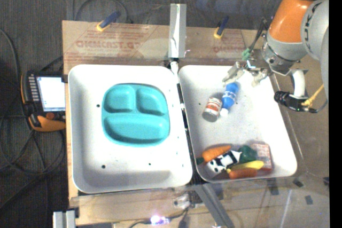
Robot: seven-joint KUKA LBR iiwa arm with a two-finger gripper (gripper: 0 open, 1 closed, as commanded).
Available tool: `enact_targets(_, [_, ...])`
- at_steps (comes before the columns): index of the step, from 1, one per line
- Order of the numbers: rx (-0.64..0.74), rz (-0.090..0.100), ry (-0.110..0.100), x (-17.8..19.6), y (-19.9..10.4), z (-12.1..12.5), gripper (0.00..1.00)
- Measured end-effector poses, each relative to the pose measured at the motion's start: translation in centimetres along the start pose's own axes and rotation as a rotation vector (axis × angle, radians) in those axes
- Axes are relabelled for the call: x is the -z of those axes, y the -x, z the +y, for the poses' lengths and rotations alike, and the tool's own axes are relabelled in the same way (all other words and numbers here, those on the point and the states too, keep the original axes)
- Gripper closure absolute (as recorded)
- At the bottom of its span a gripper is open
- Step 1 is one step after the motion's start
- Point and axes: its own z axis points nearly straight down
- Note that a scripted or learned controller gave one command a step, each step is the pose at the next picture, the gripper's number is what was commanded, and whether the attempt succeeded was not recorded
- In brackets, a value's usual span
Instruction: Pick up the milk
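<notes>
The milk (224, 160) is a small black-and-white carton lying in the front pile of the right bin (278, 115), beneath a carrot (215, 151). My gripper (246, 76) hangs over the back of that bin, far from the milk. Its fingers (233, 73) are spread open with nothing between them. A blue bottle (230, 96) lies just in front of the gripper.
A small jar with a red label (212, 108) lies beside the blue bottle. Green, yellow and red food items (251, 160) crowd the milk at the bin's front. The left bin (80, 131) holds a teal divided plate (136, 114).
</notes>
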Motion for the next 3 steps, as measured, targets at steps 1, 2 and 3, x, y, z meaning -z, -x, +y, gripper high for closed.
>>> enact_targets(1, [0.186,0.000,0.000,-6.0,-5.2,-2.2,0.00])
enact_targets(2, [0.082,-0.001,0.000,1.1,-3.4,-7.1,0.00])
enact_targets(3, [0.083,0.001,0.000,2.0,-3.5,-7.0,1.00])
